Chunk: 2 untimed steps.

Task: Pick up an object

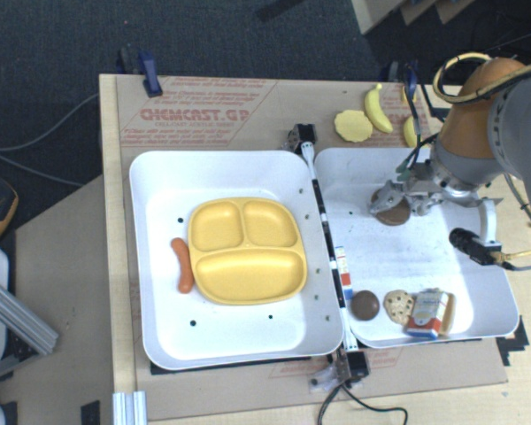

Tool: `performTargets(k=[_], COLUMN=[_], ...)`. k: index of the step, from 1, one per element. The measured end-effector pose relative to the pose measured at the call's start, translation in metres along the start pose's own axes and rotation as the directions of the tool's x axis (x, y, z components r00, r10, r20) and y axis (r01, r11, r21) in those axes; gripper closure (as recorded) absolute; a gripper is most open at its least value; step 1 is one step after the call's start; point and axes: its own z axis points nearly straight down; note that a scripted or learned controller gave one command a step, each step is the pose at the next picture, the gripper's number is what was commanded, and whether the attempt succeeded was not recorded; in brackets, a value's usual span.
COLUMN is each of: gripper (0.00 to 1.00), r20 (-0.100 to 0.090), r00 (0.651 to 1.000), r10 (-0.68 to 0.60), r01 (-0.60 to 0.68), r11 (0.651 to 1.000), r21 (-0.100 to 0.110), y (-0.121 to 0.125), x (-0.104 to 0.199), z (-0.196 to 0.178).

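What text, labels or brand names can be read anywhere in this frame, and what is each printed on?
"CHEMCAST GP": red print, repeated, on the brown protective sheet covering the bench behind the left bin.
Smaller red lines around it: too blurred to read.
Print on the small packet in the right bin: too small to read.

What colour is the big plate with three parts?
Yellow. The divided plate shows best in the camera view, left bin.

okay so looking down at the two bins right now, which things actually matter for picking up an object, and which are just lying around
In play:
grey two-finger gripper
round brown disc beneath it
dark brown round cookie
pale speckled cookie
small printed packet
right white bin

Lying about:
yellow divided plate
orange sausage
left white bin
yellow banana and yellow chip-like piece on the bench
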Motion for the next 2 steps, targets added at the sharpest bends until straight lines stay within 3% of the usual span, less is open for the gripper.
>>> performTargets(k=[1, 2], gripper=[1.0, 1.0], r20=[0.001, -0.004], r00=[1.0, 1.0], r10=[-0.004, -0.012], r01=[0.004, 0.012], r11=[1.0, 1.0], r21=[-0.006, -0.009], y=[0.003, -0.047], x=[0.002, 0.093], z=[-0.011, -0.106])
